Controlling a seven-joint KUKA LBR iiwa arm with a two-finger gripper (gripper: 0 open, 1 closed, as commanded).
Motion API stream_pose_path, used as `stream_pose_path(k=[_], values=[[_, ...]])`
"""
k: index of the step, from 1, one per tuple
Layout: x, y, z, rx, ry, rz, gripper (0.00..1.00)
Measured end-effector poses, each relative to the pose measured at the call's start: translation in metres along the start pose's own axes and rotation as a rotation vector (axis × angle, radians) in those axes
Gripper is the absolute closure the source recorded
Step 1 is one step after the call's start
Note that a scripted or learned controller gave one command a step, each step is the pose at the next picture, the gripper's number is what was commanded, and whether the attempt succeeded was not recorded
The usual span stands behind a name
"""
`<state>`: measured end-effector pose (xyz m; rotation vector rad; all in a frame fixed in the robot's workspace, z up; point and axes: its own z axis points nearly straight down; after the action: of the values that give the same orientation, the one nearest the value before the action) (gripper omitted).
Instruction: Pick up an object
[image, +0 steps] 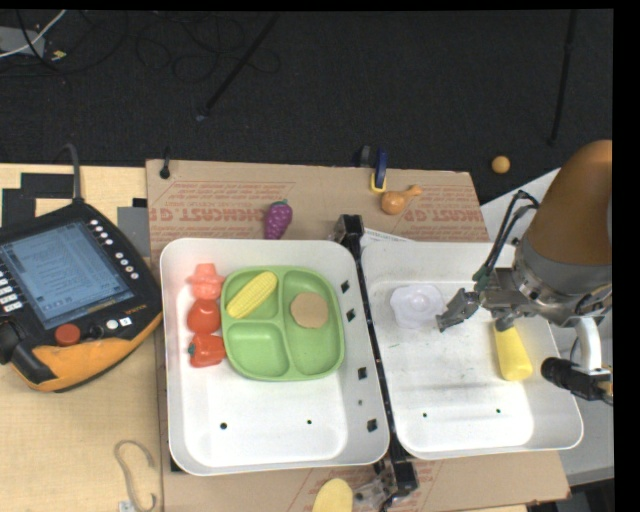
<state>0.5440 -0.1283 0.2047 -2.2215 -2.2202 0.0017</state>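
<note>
You had the pincer (452, 312) low over the right shallow white bin (470, 425), w/ its jaws apart and nothing between them. Nearest targets: the clear round plastic lid (414, 304) just left of it and the yellow cylindrical block (512, 353) to its right. You'd have done best centring over one, approx. vertical. Bare floor in front; keep off the middle rim.

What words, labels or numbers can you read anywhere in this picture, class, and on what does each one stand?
"G.E.CHEMCAST, INC": roughly this, printed in red on the cardboard sheet behind the bins, upside down from this view and repeated toward its right end; the letters are faint, so the reading is unsure.
Screen of the handheld control pad: lines of text, too small to read.
Buttons of that pad: marks too small to read.
</note>
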Motion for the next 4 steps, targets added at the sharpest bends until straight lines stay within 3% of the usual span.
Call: stream_pose_path(k=[2,3,4], values=[[-0.006,0.0,0.111,0.006,0.003,-0.002,0.0],[-0.008,0.001,0.098,0.003,0.003,0.005,1.0],[-0.008,-0.001,0.035,-0.004,0.0,0.0,1.0]])
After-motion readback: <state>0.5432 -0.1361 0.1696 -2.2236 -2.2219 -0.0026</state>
